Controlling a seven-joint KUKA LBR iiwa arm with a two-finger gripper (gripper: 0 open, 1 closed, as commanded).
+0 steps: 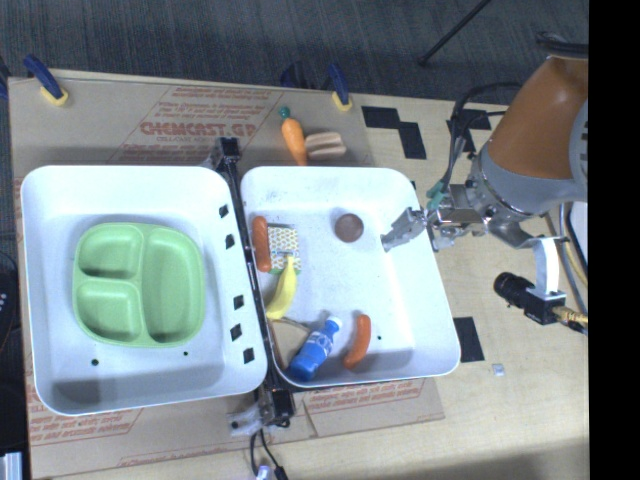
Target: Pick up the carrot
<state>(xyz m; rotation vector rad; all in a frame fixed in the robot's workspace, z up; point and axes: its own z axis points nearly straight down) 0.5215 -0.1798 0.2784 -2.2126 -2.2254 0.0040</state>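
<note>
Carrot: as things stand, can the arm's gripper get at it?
Probably yes. The carrot lies on the bench outside the bins, beside a bun, with nothing over it. The gripper is over the right bin.

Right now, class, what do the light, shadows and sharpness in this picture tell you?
Camera view: soft, even light on both white bins, with no hard glare; the left bin shows a faint grey shadow at its near corner; the green tray is evenly lit; the whole frame is slightly soft, so the carrot and gripper lack fine detail; the arm's orange band is blurred.
</note>
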